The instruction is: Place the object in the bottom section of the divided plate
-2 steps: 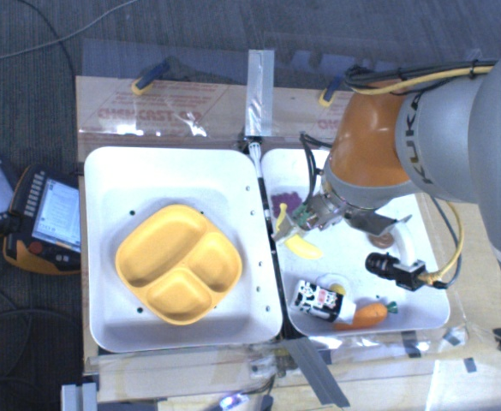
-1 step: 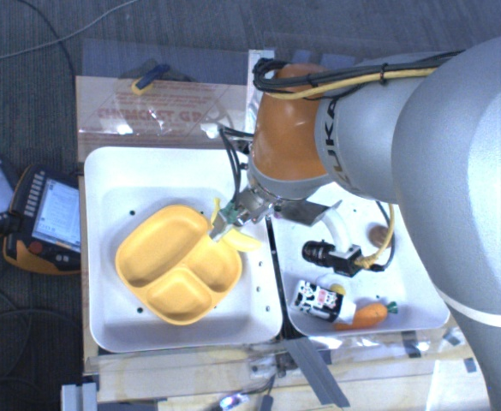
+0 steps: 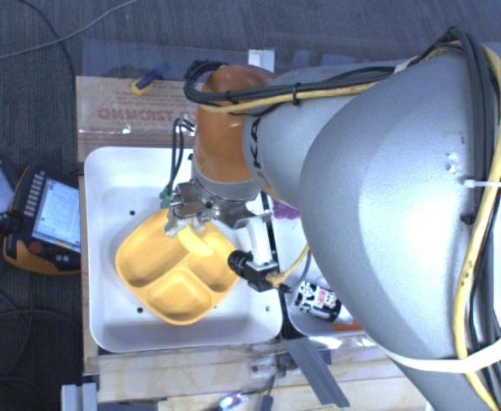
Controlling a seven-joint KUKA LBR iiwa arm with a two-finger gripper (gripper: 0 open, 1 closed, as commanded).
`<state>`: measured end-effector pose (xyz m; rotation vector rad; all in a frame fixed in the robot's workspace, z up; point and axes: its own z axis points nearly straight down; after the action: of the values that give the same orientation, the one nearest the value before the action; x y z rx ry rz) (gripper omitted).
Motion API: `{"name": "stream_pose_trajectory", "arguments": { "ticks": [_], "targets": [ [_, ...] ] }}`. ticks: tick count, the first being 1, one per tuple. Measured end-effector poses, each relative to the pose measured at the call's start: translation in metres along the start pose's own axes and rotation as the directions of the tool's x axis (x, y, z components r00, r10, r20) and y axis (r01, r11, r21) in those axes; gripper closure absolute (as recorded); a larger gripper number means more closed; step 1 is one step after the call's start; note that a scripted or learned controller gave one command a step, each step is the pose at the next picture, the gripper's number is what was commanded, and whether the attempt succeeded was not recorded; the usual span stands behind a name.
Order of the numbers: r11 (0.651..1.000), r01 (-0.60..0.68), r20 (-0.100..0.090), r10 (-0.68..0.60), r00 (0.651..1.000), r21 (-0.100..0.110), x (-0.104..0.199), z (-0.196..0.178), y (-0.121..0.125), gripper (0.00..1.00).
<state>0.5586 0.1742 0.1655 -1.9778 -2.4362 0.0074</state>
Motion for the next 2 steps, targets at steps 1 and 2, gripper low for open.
{"name": "stream_pose_trajectory", "arguments": {
  "ticks": [1, 2],
  "targets": [
    [0.994, 0.113, 0.001, -0.113, 0.994, -0.003, 0.004, -0.065, -0.022, 1.0],
    [0.968, 0.252, 0.002, -0.252, 0.968, -0.002, -0.02, -0.028, -0.051, 1.0]
  ]
}}
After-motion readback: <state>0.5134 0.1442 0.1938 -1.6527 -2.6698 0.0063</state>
